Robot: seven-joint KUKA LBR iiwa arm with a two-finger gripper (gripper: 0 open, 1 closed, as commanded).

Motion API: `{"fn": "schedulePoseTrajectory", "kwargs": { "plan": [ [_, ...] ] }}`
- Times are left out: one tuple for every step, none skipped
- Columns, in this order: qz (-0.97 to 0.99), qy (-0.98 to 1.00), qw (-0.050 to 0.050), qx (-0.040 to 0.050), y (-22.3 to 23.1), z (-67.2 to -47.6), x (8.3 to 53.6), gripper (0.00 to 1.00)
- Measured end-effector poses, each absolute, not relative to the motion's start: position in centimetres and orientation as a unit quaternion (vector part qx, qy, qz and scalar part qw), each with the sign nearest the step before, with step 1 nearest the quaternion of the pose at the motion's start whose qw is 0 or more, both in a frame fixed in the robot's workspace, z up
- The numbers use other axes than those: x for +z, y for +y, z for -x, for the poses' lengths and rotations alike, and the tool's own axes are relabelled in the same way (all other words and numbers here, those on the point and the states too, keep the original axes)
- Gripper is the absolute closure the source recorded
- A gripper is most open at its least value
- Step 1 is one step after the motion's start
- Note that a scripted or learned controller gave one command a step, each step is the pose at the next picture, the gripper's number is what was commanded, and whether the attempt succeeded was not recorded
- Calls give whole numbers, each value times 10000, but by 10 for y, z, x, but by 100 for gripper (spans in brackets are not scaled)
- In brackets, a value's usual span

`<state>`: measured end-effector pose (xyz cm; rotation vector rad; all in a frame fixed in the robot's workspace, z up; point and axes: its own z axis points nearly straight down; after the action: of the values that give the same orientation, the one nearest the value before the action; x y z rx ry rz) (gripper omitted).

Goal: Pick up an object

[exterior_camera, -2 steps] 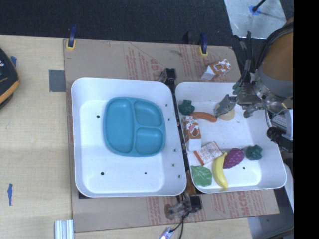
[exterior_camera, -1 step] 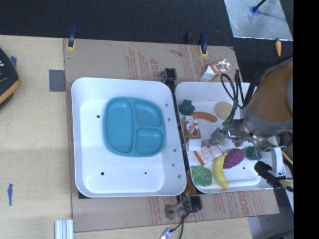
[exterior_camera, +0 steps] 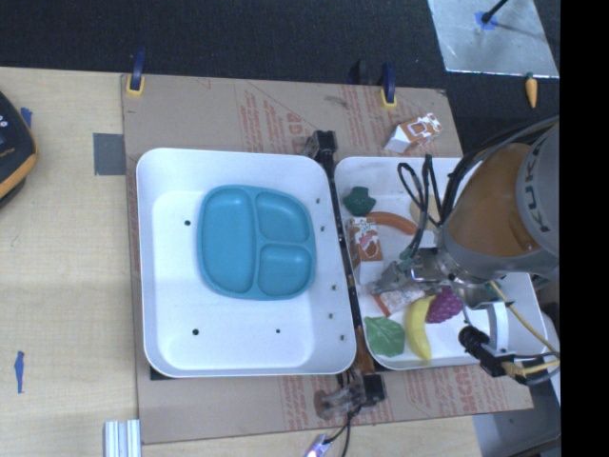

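The right white bin holds several small toy foods: a yellow banana, a purple bunch of grapes, a green leaf piece, a dark green piece, an orange sausage and a printed packet. My gripper hangs low over the middle of this bin, just above the banana and next to the packet. The grey arm with its orange band covers the bin's right half.
The left white bin holds a blue divided plate. A small printed carton lies on the cardboard behind the right bin. Black clips sit between the bins at the back and front.
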<state>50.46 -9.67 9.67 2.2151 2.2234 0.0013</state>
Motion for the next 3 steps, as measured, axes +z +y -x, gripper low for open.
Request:
{"fn": "schedulePoseTrajectory", "kwargs": {
  "plan": [
    [-7052,7090,48,-3,-100,-506,108,100],
    [-7052,7090,49,-3,-100,-506,108,0],
    [-7063,7080,-3,-8,-159,-534,125,0]
  ]
}}
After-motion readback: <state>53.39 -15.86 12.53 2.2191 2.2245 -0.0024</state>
